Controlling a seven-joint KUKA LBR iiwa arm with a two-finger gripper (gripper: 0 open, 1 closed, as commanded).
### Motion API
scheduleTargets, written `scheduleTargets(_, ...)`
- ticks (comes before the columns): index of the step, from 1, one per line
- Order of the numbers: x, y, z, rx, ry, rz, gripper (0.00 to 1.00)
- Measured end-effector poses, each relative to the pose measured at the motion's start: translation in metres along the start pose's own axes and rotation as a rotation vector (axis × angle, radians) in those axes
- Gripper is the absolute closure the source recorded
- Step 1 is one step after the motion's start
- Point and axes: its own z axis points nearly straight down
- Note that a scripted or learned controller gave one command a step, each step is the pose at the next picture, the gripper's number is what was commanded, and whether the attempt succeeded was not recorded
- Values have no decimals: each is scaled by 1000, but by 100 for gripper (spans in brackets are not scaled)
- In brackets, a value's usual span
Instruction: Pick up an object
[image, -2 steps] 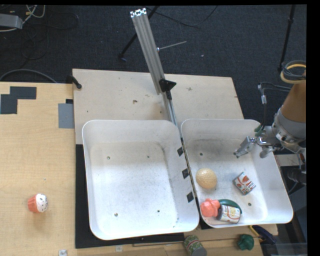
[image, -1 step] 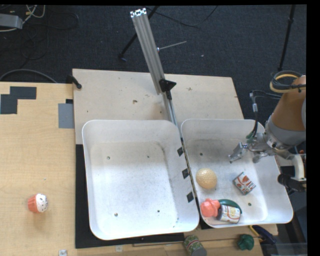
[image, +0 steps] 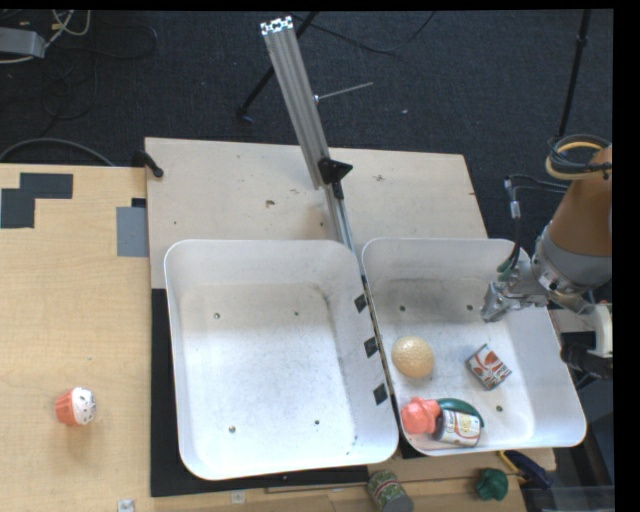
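Note:
The right bin (image: 430, 262) holds a tan round ball (image: 412, 356), a small red-and-white carton (image: 488, 367), and a bottle with a red cap and green end (image: 443, 420) near its front rim. My gripper (image: 497, 303) hangs over the bin's right side, above and slightly right of the carton, on the grey arm with its orange band (image: 585, 215). Nothing shows between its fingers.
The left bin (image: 262, 350) sits beside the right one, with a divider rail (image: 368, 330) between them. A slanted metal pole (image: 305, 110) rises behind. A small red-and-white object (image: 76, 406) lies on the wooden bench at left. Green items (image: 490, 484) lie below the right bin.

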Motion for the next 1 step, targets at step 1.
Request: scheduleTargets(1, 3, -1, -43, -5, -1, -3, 100)
